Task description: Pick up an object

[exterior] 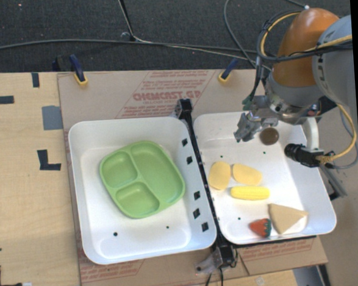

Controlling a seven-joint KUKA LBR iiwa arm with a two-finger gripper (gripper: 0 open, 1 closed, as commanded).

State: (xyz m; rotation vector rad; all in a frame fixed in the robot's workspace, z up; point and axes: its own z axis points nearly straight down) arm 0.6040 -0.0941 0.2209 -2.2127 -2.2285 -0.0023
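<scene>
My gripper [249, 128] hangs over the far part of the right bin [226, 125], with a small brown round piece [269, 136] just to its right. Nothing shows between its fingers. In the bin's middle lie two pale yellow rounded pieces [219, 175] [246, 174] side by side, and a yellow corn cob [250, 193] lies just in front of them. At the bin's near right corner sit a tan wedge [286, 217] and a red strawberry [261, 228].
The left bin [84, 146] holds a green divided plate [142, 178]. A black divider with clips [195, 169] runs between the bins. Cables loop above the arm, and a black fitting [299, 153] juts over the right bin's edge.
</scene>
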